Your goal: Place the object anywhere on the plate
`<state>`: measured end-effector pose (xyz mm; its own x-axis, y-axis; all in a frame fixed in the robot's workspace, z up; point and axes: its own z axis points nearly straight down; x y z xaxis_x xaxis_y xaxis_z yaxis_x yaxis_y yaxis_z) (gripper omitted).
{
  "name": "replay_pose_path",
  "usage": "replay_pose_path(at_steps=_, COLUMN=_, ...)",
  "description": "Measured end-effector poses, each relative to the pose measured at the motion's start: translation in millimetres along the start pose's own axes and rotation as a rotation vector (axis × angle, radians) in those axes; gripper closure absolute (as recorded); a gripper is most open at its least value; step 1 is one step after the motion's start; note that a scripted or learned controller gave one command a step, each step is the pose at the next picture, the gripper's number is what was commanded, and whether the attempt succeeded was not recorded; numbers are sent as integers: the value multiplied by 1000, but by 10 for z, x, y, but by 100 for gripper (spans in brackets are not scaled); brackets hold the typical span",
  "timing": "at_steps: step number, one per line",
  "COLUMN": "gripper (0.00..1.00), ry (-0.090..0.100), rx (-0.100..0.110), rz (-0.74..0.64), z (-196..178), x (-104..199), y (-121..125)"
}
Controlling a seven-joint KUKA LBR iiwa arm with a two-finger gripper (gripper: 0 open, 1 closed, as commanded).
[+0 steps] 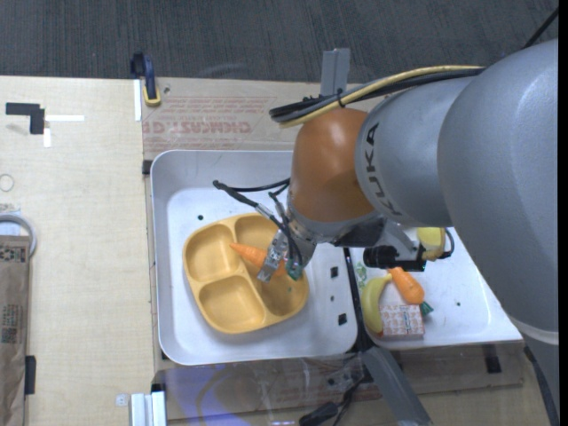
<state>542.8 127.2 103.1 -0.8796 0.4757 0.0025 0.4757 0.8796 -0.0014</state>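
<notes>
The gripper (280, 263) hangs over the yellow divided plate (222, 304) in the left bin (173, 264), and its fingers close on the leafy end of a toy carrot (249, 255), which lies across the plate's divider. In the right bin (470, 318) lie a banana (372, 303), a second carrot (406, 284) and a small box (401, 320).

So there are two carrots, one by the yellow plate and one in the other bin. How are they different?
The carrot at the plate lies over the yellow divided plate in the left bin, right at the claw. The other carrot sits in the right bin, resting beside a banana and a small box, away from the claw. Both are orange with a bit of green at one end.
</notes>
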Motion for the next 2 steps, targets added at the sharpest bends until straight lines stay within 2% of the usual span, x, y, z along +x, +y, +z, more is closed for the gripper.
replay_pose_path(at_steps=1, gripper=100, ry=-3, rx=-1, rz=-168, z=-883, x=-170, y=-646)
replay_pose_path(at_steps=2, gripper=100, ry=-3, rx=-1, rz=-13, z=-735, x=-246, y=7)
